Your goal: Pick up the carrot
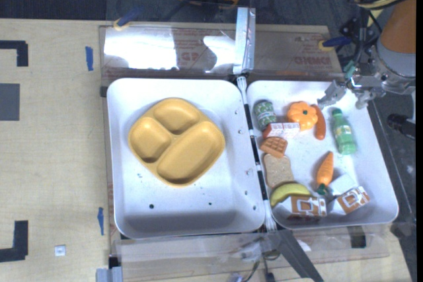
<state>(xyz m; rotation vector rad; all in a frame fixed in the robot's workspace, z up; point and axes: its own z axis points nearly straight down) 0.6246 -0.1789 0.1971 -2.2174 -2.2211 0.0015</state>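
Observation:
The carrot (pixel 324 168), orange with a small green top, lies in the right bin (pixel 380 172) toward its front right, tip pointing away from me. My gripper (pixel 346 97) hangs over the bin's back right corner, well behind the carrot, just above the green bottle (pixel 342 131). Its two fingers stand apart, open, with nothing between them.
Around the carrot lie a bread slice (pixel 279 170), a banana (pixel 289 191), two small cartons (pixel 308 206) (pixel 352 198), a waffle (pixel 275 145), a pumpkin (pixel 302 113), an orange stick (pixel 320 125) and a green can (pixel 264 112). The left bin (pixel 125 208) holds a yellow divided plate (pixel 176 140).

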